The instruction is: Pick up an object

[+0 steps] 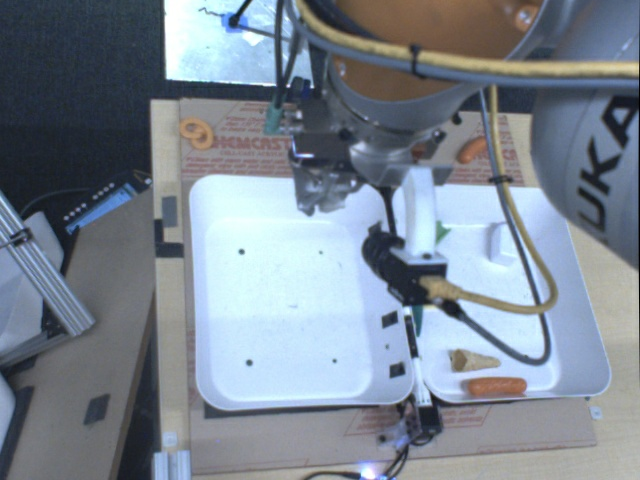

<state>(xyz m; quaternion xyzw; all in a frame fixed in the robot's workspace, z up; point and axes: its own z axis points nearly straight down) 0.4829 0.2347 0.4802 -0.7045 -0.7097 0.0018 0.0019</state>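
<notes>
Small orange carrot (497,387), right bin's (560,298) front edge

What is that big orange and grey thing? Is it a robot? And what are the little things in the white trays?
Yes, it is a robot arm. The camera sits up high and looks down on a bench, and the arm reaches in from the right, so close that it looks huge. At its end is a gripper, a kind of hand with two fingers, hanging over the top edge of the left tray. I cannot tell from here if its fingers are open or shut, and I see nothing in them.

The right tray holds toy-like bits: a small cone, an orange stick like a carrot or sausage, and a white block. Outside the trays, on the cardboard, lies a little pretzel. The robot's job is to pick one thing up.
</notes>
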